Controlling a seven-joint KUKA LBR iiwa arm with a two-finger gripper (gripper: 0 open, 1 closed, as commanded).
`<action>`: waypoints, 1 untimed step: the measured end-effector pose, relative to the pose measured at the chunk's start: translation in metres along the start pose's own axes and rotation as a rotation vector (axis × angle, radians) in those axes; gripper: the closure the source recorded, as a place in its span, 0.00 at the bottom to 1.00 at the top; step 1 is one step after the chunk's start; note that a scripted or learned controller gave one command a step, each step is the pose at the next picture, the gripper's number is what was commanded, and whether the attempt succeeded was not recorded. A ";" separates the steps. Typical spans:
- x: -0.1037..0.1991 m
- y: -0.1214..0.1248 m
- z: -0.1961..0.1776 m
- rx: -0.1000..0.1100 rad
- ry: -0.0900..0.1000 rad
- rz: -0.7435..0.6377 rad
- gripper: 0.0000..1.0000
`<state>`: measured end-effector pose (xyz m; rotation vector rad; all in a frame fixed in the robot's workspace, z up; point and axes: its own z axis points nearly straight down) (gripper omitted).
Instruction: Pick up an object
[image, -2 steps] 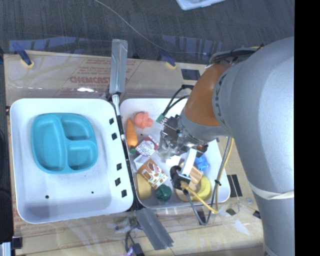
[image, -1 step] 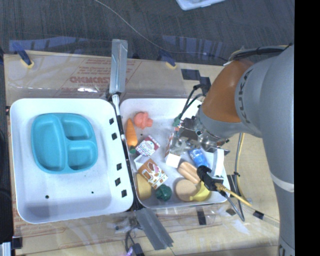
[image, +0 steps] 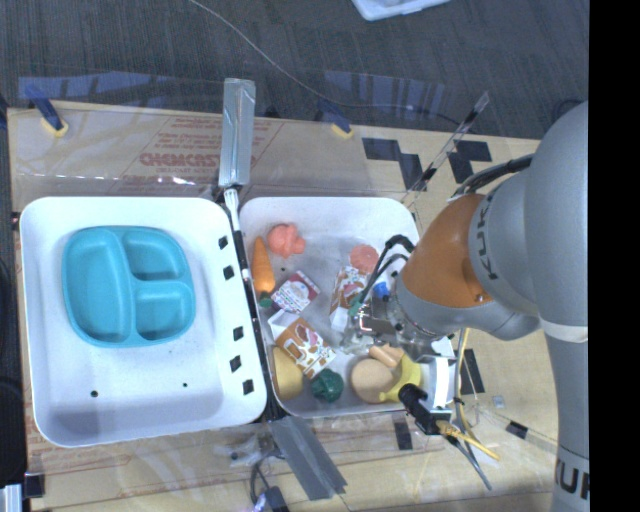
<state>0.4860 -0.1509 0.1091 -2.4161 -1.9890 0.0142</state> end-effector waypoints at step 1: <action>0.046 0.063 0.007 -0.004 0.000 0.235 0.00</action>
